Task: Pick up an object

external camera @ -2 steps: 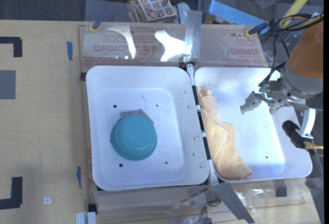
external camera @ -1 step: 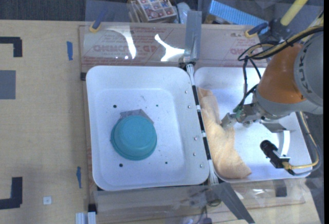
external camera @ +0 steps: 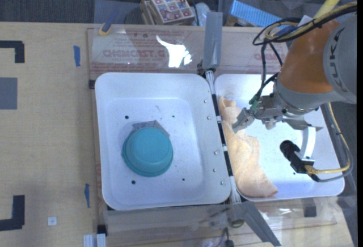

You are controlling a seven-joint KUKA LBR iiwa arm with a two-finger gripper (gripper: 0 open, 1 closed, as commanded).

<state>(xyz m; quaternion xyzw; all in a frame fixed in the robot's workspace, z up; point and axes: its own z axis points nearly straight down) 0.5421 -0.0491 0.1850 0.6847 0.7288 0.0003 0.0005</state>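
Pickup not done yet imo; jaws (external camera: 243,121) low over right bin (external camera: 329,183), right at upper end of tan cloth (external camera: 249,161); can't tell if spread or pinched; cloth lies flat along bin's left wall; teal bowl (external camera: 148,152) untouched in left bin (external camera: 113,93).

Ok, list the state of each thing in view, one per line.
Blue bowl: upside down, resting in the left bin, untouched.
Yellow cloth: crumpled, lying along the left wall of the right bin.
Gripper: low over the cloth's upper part; whether it grips anything cannot be told.
Arm: reaching in over the right bin.
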